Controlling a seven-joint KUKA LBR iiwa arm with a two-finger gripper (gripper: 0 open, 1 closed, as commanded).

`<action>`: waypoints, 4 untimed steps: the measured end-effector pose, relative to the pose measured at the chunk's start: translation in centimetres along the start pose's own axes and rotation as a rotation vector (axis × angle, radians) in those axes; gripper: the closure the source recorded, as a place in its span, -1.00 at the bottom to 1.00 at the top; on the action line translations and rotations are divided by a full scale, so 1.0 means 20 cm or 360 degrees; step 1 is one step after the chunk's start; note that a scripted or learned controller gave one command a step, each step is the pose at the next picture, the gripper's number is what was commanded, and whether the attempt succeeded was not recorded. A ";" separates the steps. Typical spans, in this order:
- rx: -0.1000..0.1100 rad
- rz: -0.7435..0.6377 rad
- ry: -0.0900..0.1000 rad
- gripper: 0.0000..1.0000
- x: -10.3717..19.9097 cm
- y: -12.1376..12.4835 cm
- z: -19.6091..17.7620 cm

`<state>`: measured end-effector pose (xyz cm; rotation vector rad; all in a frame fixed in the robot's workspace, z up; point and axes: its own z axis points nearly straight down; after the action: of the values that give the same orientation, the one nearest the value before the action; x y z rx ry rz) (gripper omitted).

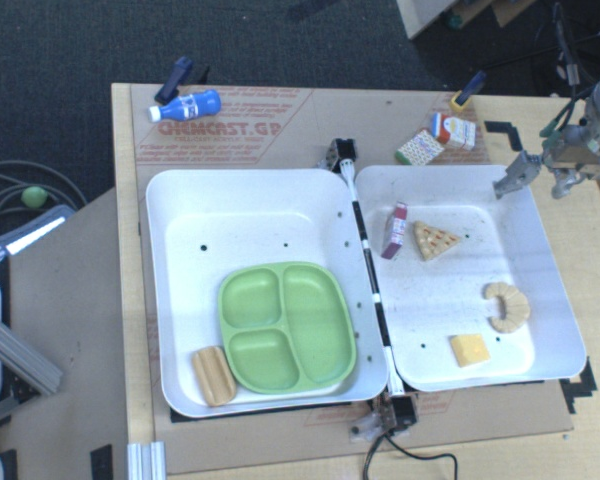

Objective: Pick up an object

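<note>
gripper [537, 173] over right bin's [550, 268] far right corner, fingers spread, nothing between them. i read the waffle wedge [435, 240] as nearest target: lies down-left of gripper, inside that bin, tip pointing right. croissant [507, 306] sits farther toward me.

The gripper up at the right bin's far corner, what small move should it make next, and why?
Probably swing left and toward the near side, over the tan croissant-shaped pastry. The gripper hangs at the right white bin's far right rim with nothing between its fingers, and the pastry lies apart from its neighbours.
</note>
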<state>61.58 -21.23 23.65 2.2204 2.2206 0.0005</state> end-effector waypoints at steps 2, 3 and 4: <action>0.0007 -0.0001 0.0004 -1.00 0.41 0.02 0.76; -0.0001 -0.0002 0.0001 -1.00 0.51 0.10 0.76; -0.0004 -0.0002 0.0000 1.00 0.51 0.10 0.71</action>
<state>63.60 -11.03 9.53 2.2176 2.2205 0.0035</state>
